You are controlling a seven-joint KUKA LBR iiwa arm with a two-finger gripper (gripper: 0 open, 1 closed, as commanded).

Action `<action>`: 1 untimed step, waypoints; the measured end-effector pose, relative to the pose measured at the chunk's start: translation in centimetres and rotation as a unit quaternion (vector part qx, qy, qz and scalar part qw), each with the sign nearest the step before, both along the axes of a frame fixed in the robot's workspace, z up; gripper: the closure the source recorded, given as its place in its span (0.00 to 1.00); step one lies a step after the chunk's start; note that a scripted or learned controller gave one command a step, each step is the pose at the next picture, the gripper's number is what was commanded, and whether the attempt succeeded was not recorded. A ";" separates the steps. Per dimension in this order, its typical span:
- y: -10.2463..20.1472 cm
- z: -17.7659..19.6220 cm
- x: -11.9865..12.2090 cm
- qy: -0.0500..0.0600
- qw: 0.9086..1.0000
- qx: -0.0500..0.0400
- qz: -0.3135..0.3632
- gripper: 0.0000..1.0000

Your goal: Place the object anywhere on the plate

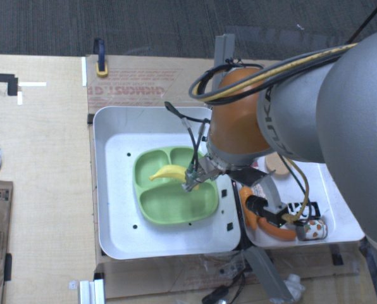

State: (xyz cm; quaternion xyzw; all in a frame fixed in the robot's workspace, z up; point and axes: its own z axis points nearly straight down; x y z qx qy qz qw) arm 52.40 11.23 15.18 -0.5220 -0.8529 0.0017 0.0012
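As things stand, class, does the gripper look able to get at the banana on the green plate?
Probably yes. The gripper hangs right at the banana's near end, over the green plate, and nothing lies between them. Whether it already grips the fruit can't be told.

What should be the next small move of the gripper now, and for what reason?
Probably a short lift straight up from the plate. The banana already lies on the green plate, across the ridge between its compartments, and the gripper sits low at the banana's right end. Rising vertically should be least likely to drag the banana off.
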 end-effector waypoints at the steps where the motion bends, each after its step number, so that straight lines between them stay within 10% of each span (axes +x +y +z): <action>1: 0.0 0.0 0.0 0.000 1.000 0.000 0.000 0.00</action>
